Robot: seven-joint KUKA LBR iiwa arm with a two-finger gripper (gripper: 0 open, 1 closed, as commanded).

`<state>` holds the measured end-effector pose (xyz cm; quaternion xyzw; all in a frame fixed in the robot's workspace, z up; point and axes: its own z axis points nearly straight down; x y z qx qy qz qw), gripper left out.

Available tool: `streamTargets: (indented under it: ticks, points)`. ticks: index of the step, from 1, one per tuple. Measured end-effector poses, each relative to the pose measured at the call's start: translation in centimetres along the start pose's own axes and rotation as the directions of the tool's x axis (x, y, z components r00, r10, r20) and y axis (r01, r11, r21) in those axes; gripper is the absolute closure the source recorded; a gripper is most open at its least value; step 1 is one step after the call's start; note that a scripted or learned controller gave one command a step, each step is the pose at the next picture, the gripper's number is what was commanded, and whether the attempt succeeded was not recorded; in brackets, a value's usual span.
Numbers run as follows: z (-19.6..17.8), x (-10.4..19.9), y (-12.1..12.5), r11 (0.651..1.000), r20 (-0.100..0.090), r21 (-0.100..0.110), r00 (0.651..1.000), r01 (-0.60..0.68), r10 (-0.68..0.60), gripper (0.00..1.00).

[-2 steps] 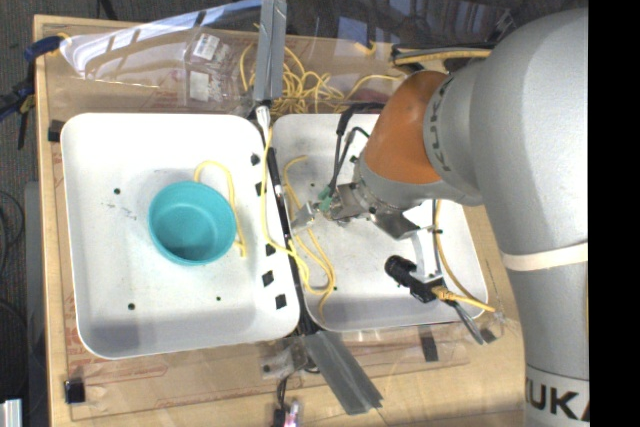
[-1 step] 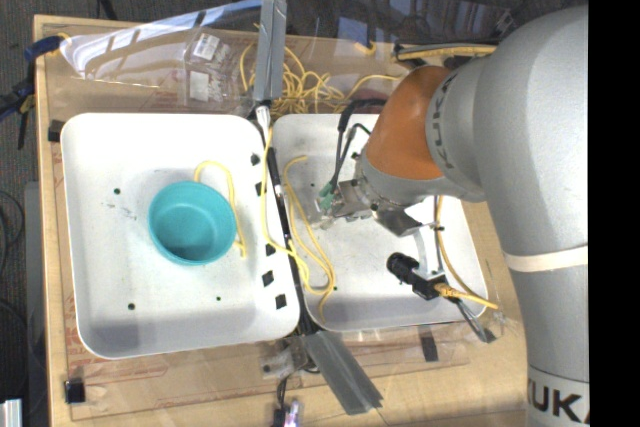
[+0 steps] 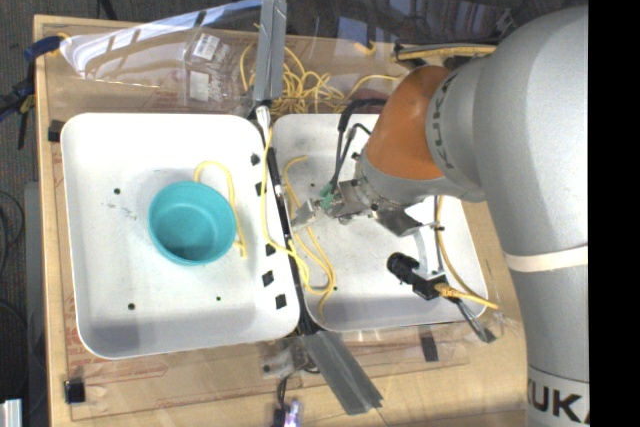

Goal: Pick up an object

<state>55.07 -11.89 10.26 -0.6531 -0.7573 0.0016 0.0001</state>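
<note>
A teal bowl (image 3: pixel 192 222) sits upright in the middle of the left bin (image 3: pixel 100 315). A thin yellow cord (image 3: pixel 230 183) loops over the bowl's right rim. My gripper (image 3: pixel 332 202) hangs low over the left part of the right bin (image 3: pixel 380 315), below the orange band of the arm. A small greenish bit shows at its tip, too small to identify. More yellow cord (image 3: pixel 312 255) lies in the right bin, just left of and below the gripper.
The divider between the bins (image 3: pixel 275 245) carries black clips and cord. A clear plastic sheet (image 3: pixel 190 55) and a tangle of yellow cord (image 3: pixel 300 85) lie behind the bins. The arm's large grey body (image 3: pixel 540 165) covers the right bin's right side.
</note>
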Motion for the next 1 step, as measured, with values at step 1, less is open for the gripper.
streamTargets:
  ticks: [1]
  points:
    - [0.99,-0.4,4.27,0.993,0.001,-0.002,0.993,-0.121,0.121,0.0]
